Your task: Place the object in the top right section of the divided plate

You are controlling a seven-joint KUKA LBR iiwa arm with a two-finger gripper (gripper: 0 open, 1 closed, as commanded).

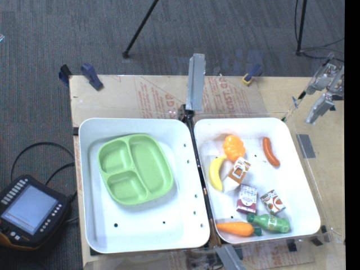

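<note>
The green divided plate (167, 167) lies in the left bin (95, 229), with two small sections on its left and one long section on its right; nothing lies in any of them. The toy foods lie in the right bin (301, 167): an orange fruit (234, 147), a red sausage (270, 151), a banana (216, 173), three small cartons (239, 170), a carrot (236, 228) and a green bottle (271, 223). My gripper (308, 107) hangs past the right bin's far right corner, over the bench, open with nothing between its fingers.
A grey upright post (196, 83) stands at the back between the two bins. Blue clamps (91, 76) grip the bench's far edge. A teach pendant (28, 210) lies on the floor at the left.
</note>
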